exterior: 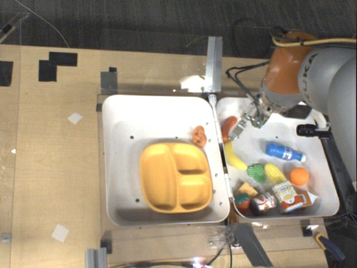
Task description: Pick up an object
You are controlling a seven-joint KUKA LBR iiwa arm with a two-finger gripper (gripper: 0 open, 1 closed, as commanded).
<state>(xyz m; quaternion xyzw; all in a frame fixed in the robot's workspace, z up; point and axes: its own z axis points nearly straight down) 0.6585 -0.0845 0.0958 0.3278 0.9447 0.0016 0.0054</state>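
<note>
Arm: the grey KUKA arm (329, 74) reaches in from the right, its orange band (284, 66) above the wrist, over the upper part of the right bin.
Gripper: the gripper (241, 128) points down and to the left, low over the upper left corner of the right bin; its two fingers stand slightly apart, with nothing visible between them.
Nearest object: a red-orange object (228, 127) lies just beside the fingertips, against the bin's left wall; whether they touch it cannot be told.
Right bin: the right bin (329, 205) holds the loose objects.
Banana: a yellow banana (234, 158) lies along the left wall, below the red-orange object.
Bottle: a blue bottle (284, 152) lies on its side near the middle, apart from the gripper.
Orange ball: an orange ball (299, 176) sits toward the right side, below the bottle.
Middle cluster: a green round item (256, 173) and a yellow corn-like piece (273, 173) lie side by side.
Bottom row: a small carton (285, 192), a red piece (298, 201), a dark can-like item (262, 203) and a brown-orange piece (244, 194) crowd the lower edge; their details are too small to tell.
Left bin: the left bin (120, 149) bears a yellow divided tray (175, 176) toward its lower right.
Small item: an orange curled item (198, 135) lies near the left bin's right wall, above the tray.
Bench: the wooden bench (50, 166) carries both bins side by side.
</note>
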